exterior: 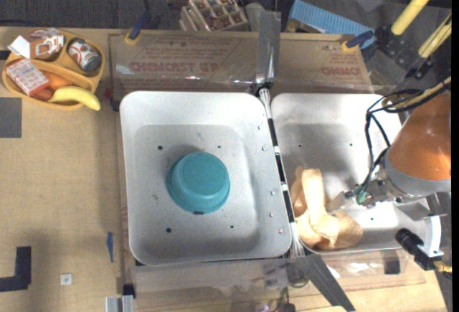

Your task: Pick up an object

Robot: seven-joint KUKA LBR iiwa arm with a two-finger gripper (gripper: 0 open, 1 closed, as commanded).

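A teal bowl point(199, 181) lies upside down in the middle of the left bin point(143, 117). In the near left corner of the right bin point(323, 113) lies a tan, bread-like object point(319, 217), lumpy and folded. The arm's orange band point(430, 142) hangs over the right bin's right side. The gripper point(369, 196) sits below it, low over the bin floor, just right of the tan object and slightly apart from it. Nothing shows in its grasp.
A yellow tray point(21, 88) with a banana point(75, 95), cans and small boxes stands at the far left of the bench. Flattened cardboard point(186, 63) lies behind both bins. Black cables point(373, 124) loop over the right bin.
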